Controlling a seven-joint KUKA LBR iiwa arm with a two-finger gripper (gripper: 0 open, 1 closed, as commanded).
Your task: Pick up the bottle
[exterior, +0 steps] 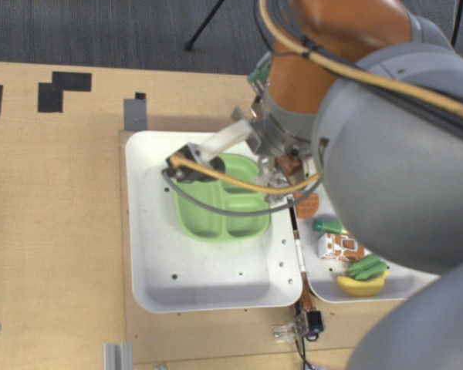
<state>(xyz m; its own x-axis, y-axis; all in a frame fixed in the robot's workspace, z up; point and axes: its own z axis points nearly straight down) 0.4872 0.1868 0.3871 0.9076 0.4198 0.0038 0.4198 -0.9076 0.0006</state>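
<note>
Grey carpet lies behind a pale wooden bench [54, 230] that carries black patches [62, 91] near its far edge and two shallow white bins side by side. At the middle of the left bin [208, 287] sits a green divided tray [208, 218]. The gripper [276, 174] hangs low over the tray's far right corner, close to the wall between the bins; whether it is open or closed cannot be told, and nothing can be seen held in it. The arm's grey bulk covers much of the right bin [320, 287]. Near that bin's front a yellow banana [361, 285] lies with a green item [368, 267] touching it, and a small brown-and-white patterned box [338, 245] sits just behind. Farther back are a small green piece [326, 226] and an orange object [306, 204]. Which of these, if any, is the bottle cannot be told.
</note>
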